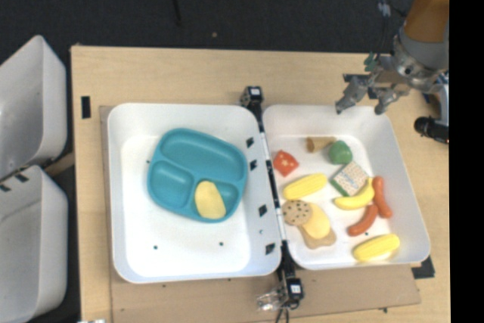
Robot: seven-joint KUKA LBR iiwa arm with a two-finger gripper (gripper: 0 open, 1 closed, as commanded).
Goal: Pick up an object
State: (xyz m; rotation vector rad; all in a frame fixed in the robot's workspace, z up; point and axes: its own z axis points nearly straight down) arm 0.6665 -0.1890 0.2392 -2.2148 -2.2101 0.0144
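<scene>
My gripper (364, 103) hangs over the far edge of the right bin (404, 163), its two fingers spread apart with nothing between them. Below it in that bin lie toy foods: a brown piece (318, 143), a green ball (339, 152), a red wedge (285, 162), a yellow corn cob (304, 185), a sandwich block (350, 178), a banana (355, 200), two red sausages (370, 208), a cookie (296, 212), a toast slice (317, 226) and a yellow lemon shape (376, 246).
The left bin (136, 238) holds a teal divided plate (197, 172) with a yellow oval piece (209, 200) on it. A hinge strip with black clips (265, 185) joins the bins. White shapes (26, 163) stand off the bench's left side.
</scene>
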